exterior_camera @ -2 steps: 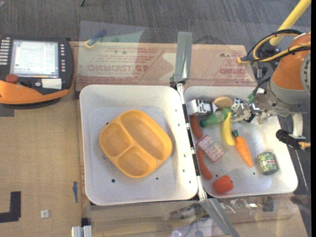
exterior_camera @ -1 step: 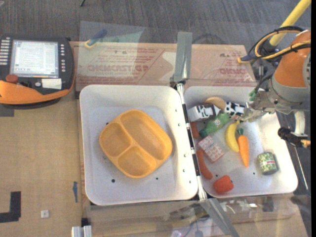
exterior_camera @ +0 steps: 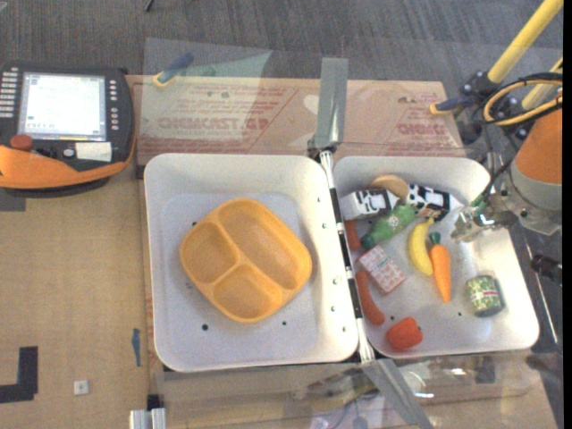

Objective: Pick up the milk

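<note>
Camera view shows the black-and-white cow-print milk carton (exterior_camera: 393,201) lying at the back of the right white bin (exterior_camera: 523,324), beside a green bottle (exterior_camera: 390,225). The metal gripper (exterior_camera: 472,223) should drop straight onto it. Whether its hand is clenched is too blurry to tell.

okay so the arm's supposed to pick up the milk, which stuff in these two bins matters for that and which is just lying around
Belongs to the job:
- milk carton, black-and-white, lying at the back of the right bin
- gripper, over that bin's right side

Just lying about:
- orange divided plate in the left bin
- banana
- carrot
- green bottle
- red pepper
- small pink box
</note>
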Motion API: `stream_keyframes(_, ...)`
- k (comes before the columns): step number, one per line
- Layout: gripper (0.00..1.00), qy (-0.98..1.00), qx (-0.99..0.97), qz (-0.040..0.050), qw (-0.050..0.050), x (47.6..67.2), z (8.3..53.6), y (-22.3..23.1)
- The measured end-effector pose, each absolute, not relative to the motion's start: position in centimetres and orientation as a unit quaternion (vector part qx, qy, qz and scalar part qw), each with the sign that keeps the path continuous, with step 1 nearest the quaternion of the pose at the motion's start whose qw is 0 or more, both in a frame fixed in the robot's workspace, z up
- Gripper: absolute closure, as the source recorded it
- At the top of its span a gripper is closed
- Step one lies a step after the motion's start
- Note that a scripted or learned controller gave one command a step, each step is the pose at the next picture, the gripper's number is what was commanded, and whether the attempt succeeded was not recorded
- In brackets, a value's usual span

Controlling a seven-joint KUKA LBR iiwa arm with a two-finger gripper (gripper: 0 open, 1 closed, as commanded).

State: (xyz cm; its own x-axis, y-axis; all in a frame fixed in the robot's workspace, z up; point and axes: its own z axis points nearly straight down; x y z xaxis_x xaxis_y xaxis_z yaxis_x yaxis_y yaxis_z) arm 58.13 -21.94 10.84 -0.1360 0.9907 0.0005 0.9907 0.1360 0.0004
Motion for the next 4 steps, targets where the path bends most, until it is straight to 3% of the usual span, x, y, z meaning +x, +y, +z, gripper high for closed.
stream_keyframes(1,1.00,-0.777,-0.629,-0.0008,-0.002,63.3,15.7,-22.3)
stream_keyframes(2,0.00,-0.777,-0.629,-0.0007,-0.002,63.2,15.6,-22.3)
stream_keyframes(3,0.00,-0.780,-0.626,-0.0024,-0.003,63.8,13.2,-22.0)
stream_keyframes(4,0.00,-0.746,-0.666,-0.0091,0.001,65.9,10.5,-21.4)
